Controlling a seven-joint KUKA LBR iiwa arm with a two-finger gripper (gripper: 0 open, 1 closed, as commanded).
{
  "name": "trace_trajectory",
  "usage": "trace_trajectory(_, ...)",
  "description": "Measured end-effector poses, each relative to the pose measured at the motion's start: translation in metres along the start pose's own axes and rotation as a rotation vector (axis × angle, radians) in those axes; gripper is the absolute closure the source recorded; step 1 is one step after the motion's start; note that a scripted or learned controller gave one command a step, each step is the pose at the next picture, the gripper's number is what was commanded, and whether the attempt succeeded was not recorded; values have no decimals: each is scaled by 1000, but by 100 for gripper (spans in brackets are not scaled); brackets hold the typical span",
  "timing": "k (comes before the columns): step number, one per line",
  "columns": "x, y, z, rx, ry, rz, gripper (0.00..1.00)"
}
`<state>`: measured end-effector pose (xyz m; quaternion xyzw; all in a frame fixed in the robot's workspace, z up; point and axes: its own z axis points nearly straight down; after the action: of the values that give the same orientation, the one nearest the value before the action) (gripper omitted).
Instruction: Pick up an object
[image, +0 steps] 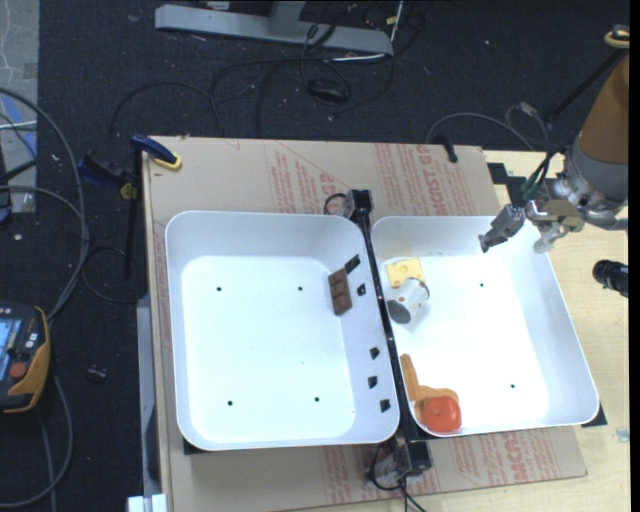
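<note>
- Here the gripper hangs above the far right corner of the right bin, its two fingers spread apart with nothing between them.
- Candidate objects lie well apart from it, along the right bin's left wall: a yellow piece, a white-and-grey cylinder just beside it, and an orange-red toy in the near left corner.
- Judged best: travel left over the bare bin floor, then descend with the fingers straddling one object.
- The divider crowds all three, so little room remains on the wall side; the approach is probably safer from the open middle.
- A brown block rests in the left bin, against its right wall.
</note>
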<state>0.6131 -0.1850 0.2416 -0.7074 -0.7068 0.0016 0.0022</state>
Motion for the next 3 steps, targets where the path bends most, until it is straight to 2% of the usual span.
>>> trace_trajectory(1, 0, 1, -3, -5, -1, -1, 0)
trace_trajectory(3, -8, -4, 86, -2, 0, 0, 0)
